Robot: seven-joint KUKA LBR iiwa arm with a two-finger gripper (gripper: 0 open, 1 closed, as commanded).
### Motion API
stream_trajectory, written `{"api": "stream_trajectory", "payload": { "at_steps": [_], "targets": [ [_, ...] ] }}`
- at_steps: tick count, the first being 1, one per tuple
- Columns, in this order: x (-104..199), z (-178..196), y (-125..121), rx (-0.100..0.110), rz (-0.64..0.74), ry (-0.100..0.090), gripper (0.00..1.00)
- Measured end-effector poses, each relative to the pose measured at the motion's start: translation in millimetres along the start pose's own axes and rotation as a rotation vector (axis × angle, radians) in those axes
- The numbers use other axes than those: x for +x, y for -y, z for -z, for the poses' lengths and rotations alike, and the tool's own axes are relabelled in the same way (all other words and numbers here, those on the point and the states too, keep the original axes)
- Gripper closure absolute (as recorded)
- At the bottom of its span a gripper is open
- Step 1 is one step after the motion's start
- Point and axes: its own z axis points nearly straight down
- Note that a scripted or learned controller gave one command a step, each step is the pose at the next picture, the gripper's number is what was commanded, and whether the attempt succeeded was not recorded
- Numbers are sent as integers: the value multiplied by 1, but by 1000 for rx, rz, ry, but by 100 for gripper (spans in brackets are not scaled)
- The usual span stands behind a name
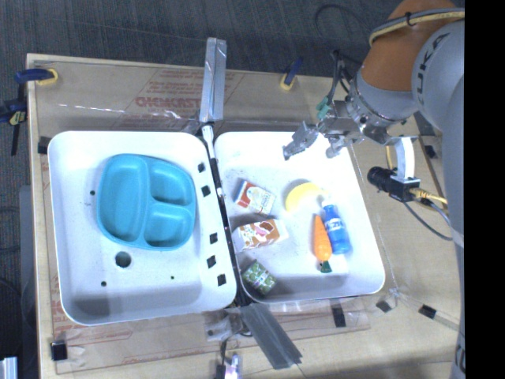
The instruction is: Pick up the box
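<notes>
1. White plastic forms both bins; the right bin (359, 212) holds the loose items, while the left bin (71, 212) holds a blue divided tray (146, 200).
2. Two small cartons are seen in the right bin: an upper box (255, 198) with red and white print, and a lower box (259, 234) lying just below it, near the divider between the bins.
3. The gripper (318, 141) is seen above the far rim of the right bin, with its two fingers spread apart and nothing between them.
4. From the gripper, the upper box lies toward the view's lower left, apart from it; the lower box lies farther along the same line.
5. The long axis of the upper box is judged to run at a slant, from upper left to lower right.
6. A yellow round item (301, 195), an orange carrot-like item (321, 240) and a blue bottle (335, 229) lie to the right of the boxes.
7. The grasp is judged not yet begun; a descent toward the lower left is needed.
</notes>
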Motion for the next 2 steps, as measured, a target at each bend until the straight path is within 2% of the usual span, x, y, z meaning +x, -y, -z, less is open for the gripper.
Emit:
{"api": "stream_trajectory", "payload": {
  "at_steps": [1,2],
  "targets": [
    [48,-71,4,0,145,0,0],
    [53,-164,-7,-4,456,8,0]
  ]
}}
